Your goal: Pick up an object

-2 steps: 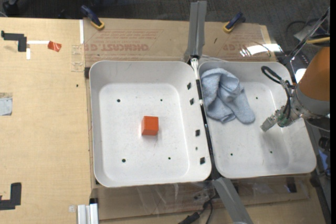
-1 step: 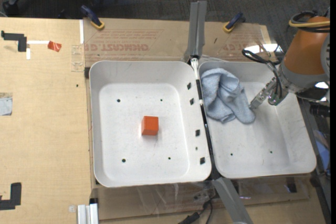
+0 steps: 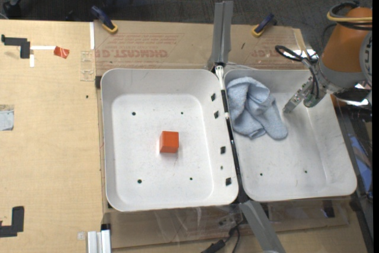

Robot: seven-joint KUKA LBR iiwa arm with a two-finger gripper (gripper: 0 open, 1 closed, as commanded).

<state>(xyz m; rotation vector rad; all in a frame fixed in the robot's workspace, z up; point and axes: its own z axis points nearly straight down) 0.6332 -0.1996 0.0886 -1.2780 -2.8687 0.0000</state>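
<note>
The desk carries two shallow white bins side by side. The left bin (image 3: 118, 127) holds a small orange block (image 3: 169, 142), sitting alone near the middle of its floor. The right bin (image 3: 320, 169) holds a crumpled light-blue cloth (image 3: 256, 108), bunched in the far left corner against the divider between the bins.

The arm (image 3: 346, 47) reaches in from the right, and its tool (image 3: 294, 105) hangs over the right bin's far half, just beside the cloth's right edge (touching it or not, the view is too coarse to say). Whether the tool is spread or pressed together cannot be told from this angle, and nothing is visibly caught in it.

As for the task, no object is off a bin floor: both cloth and block lie at rest. The pick is therefore not yet done. Judging by position, the cloth looks the likelier target, with the closing and lifting left to do; the block is well apart from the tool.
</note>
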